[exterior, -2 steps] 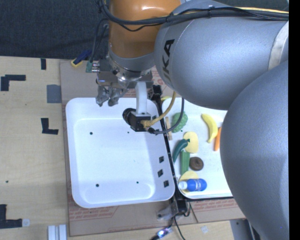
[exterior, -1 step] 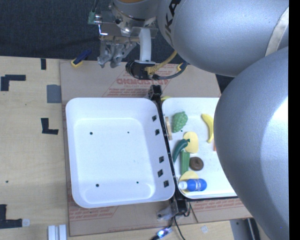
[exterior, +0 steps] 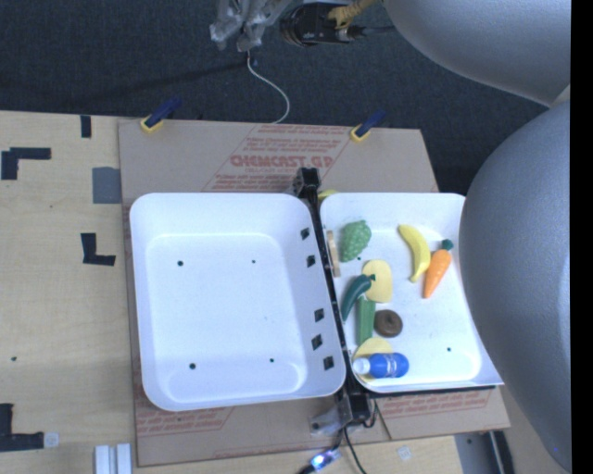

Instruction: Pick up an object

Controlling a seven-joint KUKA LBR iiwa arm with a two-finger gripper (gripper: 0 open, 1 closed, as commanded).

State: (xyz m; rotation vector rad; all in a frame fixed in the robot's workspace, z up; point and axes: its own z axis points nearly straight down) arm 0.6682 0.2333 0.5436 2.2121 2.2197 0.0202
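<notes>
The right bin [exterior: 435,335] holds several toy items: a leafy green vegetable [exterior: 353,239], a banana [exterior: 414,248], a carrot [exterior: 436,269], a yellow piece [exterior: 377,280], a dark green vegetable [exterior: 359,304], a brown ring [exterior: 388,323] and a blue and white bottle [exterior: 383,366] lying at the front edge. My gripper [exterior: 243,25] hangs blurred at the top of the view, beyond the far edge of the bench and well away from both bins. Nothing shows in it.
The left bin [exterior: 222,305] sits beside the right one on a cardboard sheet [exterior: 278,157] held by two clamps [exterior: 159,114]. The grey arm [exterior: 528,231] covers the right side and overhangs the right bin's edge. A thin white cable [exterior: 271,88] loops below the gripper.
</notes>
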